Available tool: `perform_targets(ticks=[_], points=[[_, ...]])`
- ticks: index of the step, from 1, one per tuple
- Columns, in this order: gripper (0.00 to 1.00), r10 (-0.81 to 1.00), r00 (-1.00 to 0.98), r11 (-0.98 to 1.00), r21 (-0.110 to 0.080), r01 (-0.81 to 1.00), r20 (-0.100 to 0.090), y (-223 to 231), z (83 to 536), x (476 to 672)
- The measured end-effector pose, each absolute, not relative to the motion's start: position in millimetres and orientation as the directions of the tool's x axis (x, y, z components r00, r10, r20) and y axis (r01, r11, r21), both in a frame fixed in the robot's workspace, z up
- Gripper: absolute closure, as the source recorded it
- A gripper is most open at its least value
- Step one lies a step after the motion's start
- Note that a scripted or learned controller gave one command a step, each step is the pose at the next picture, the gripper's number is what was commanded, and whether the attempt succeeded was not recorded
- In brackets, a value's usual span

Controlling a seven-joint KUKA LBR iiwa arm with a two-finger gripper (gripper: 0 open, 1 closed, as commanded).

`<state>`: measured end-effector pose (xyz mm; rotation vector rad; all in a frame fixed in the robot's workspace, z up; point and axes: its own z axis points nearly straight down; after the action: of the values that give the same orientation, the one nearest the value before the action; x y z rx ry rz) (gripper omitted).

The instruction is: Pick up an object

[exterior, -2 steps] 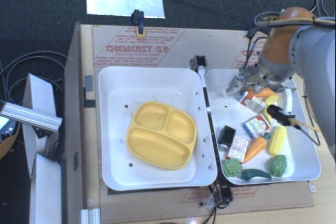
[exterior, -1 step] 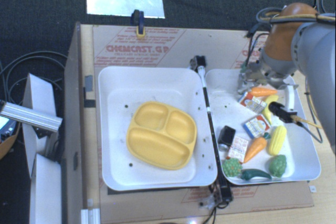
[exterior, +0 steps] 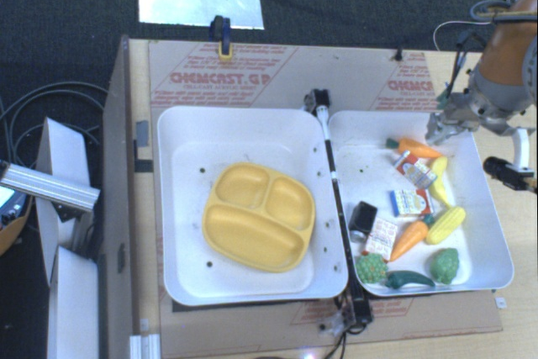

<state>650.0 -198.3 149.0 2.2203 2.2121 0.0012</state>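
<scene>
On the bench: two shallow white bins sit side by side, the left bin [exterior: 181, 181] and the right bin [exterior: 487, 219], their inner walls touching along the middle.
Left bin: a yellow divided tray [exterior: 259, 216] lies flat near its centre, with three compartments, nothing in them.
Right bin, far side: an orange carrot [exterior: 418, 149] lies close to the back wall, with a small red-and-white packet [exterior: 419, 173] just in front of it and a yellow banana [exterior: 439, 181] beside that.
Right bin, middle: a blue-and-white packet [exterior: 408, 202], a yellow corn cob [exterior: 446, 224] and a second carrot [exterior: 409, 238] lie close together; a black block [exterior: 363, 218] sits nearer the dividing wall, with a white card [exterior: 382, 237] just beside it.
Right bin, near side: a piece of broccoli [exterior: 371, 268], a dark green pepper [exterior: 409, 279] and a green leafy lump [exterior: 445, 265] lie along the front wall.
Arm: grey with an orange band [exterior: 507, 46], reaching in from the right over the far right corner of the right bin.
Gripper [exterior: 443, 127]: low over the bin's back edge, just beside the far carrot; nothing can be seen between its fingers, and whether the jaws are open or closed cannot be told.
</scene>
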Motion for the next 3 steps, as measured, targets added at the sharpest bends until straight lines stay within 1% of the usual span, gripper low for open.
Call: perform_targets(ticks=[1, 2, 3], points=[[0.0, 1.0, -0.003, 0.003, 0.003, 1.0, -0.002, -193.2, 146.2, 650.5], [0.0, 1.0, -0.003, 0.003, -0.002, 1.0, 0.001, -184.4, 80.9, 641.8], [1.0, 1.0, -0.005, 0.005, 0.005, 1.0, -0.001, -185.0, 95.9, 644.2]])
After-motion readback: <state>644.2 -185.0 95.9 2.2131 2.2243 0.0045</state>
